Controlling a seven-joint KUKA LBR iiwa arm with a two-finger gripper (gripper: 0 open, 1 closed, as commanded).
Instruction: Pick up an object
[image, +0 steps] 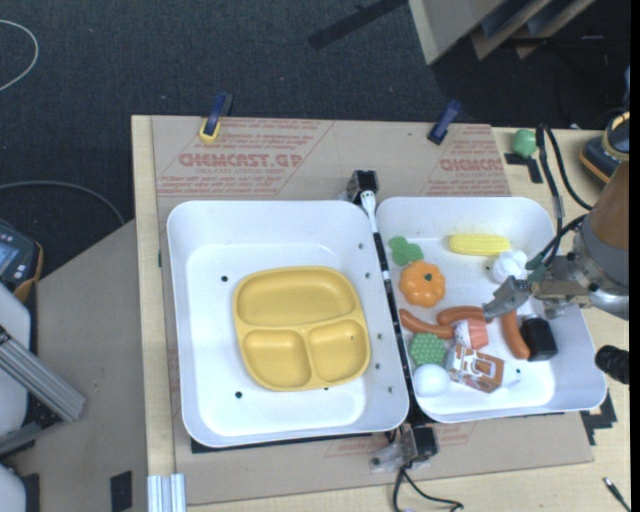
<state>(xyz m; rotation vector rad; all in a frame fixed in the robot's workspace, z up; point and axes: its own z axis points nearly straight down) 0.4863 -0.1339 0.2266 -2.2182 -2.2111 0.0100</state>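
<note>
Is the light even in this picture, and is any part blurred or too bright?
In the camera view the light is soft and even; the white bins look bright but keep detail, the yellow tray is sharp, and the gripper over the right bin is slightly soft.

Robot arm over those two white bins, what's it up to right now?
The arm reaches in from the right, and its gripper hangs low over the right bin, among a clutter of toy food: a yellow corn cob, an orange pumpkin, sausages and a small carton. Nothing shows between its fingers, so no object is picked up yet. The left bin holds a yellow divided tray, untouched.
</note>
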